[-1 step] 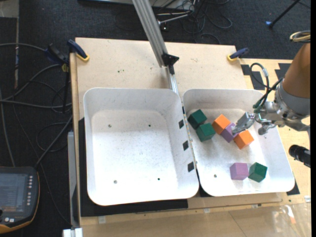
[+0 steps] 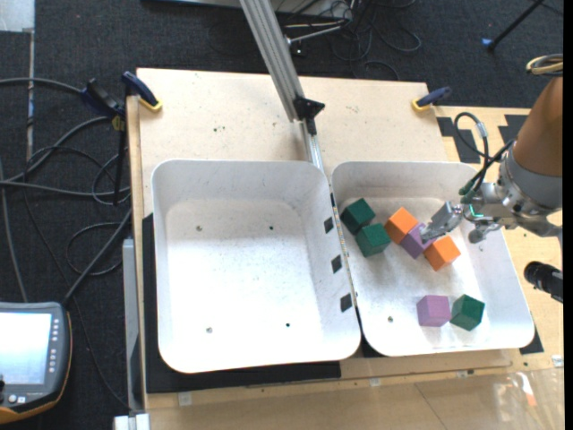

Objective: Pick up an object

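Observation:
Several small blocks lie in the right bin (image 2: 394, 179). Two green blocks (image 2: 358, 212) (image 2: 373, 238) sit near its left wall. An orange block (image 2: 403, 221), a purple block (image 2: 413, 243) and a second orange block (image 2: 442, 253) are bunched at the middle. Another purple block (image 2: 433, 310) and a green block (image 2: 467, 312) rest near the front rim. My gripper (image 2: 439, 226) reaches in from the right, low over the middle bunch, its tip right at the purple block and the second orange block. No block shows lifted.
The left bin (image 2: 242, 267) stands beside the right one, sharing a raised divider (image 2: 336, 240). A slanted metal bar (image 2: 273, 47) crosses the back of the bench. Clamps (image 2: 141, 90) (image 2: 431, 98) sit at the back corners. Cables hang by the wrist (image 2: 483, 164).

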Available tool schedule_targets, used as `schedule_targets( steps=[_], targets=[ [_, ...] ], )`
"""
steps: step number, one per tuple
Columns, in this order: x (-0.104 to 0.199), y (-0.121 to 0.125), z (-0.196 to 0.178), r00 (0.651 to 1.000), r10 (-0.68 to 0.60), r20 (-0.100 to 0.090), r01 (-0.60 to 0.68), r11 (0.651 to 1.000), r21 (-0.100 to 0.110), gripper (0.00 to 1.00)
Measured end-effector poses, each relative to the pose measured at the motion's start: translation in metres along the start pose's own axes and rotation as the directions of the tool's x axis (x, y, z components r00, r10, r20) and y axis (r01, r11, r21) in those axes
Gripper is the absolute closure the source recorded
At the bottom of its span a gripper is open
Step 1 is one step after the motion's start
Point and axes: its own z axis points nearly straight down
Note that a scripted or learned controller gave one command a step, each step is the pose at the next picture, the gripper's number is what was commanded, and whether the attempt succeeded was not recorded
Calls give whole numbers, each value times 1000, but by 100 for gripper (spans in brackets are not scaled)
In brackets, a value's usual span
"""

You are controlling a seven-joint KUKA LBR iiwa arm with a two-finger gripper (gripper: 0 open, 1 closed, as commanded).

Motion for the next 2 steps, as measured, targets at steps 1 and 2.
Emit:
schedule_targets(
  steps=[1, 2],
  targets=[
    [4, 4, 63, 1000, 0, -1, 0, 1000, 6, 0],
    [4, 4, 106, 1000, 1, -1, -1, 1000, 5, 0]
  ],
)
